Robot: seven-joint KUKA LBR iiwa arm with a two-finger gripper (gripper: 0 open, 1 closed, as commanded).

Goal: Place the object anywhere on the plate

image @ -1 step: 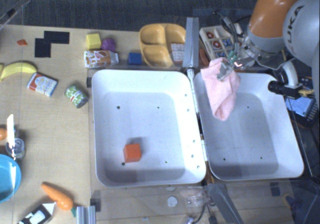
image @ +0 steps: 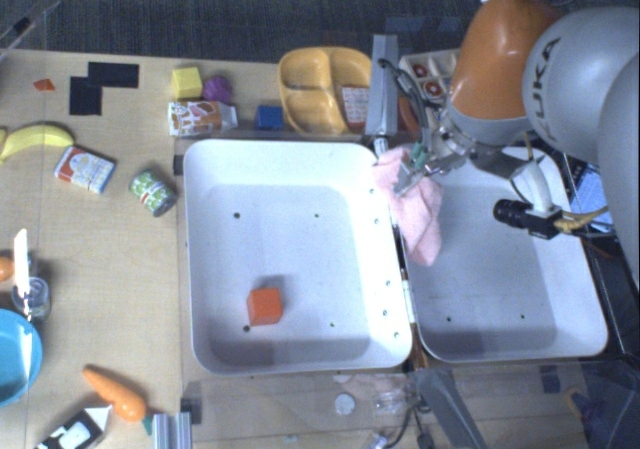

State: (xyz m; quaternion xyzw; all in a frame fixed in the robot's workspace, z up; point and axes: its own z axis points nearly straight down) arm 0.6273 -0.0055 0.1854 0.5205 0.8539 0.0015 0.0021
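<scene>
From the overhead cam, the gripper [image: 415, 169] was clamped on a pink cloth [image: 420, 212], which hung over the rim between the two bins. An orange block [image: 265, 306] sat alone in the left bin [image: 210, 237], well apart from the arm.

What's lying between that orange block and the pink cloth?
In the camera view, just bare white bin floor separates the orange block from the pink cloth draped over the bin's edge.

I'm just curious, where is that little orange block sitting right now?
The orange block lies in the left white bin, near its front left corner, far from the gripper and the pink cloth.
</scene>
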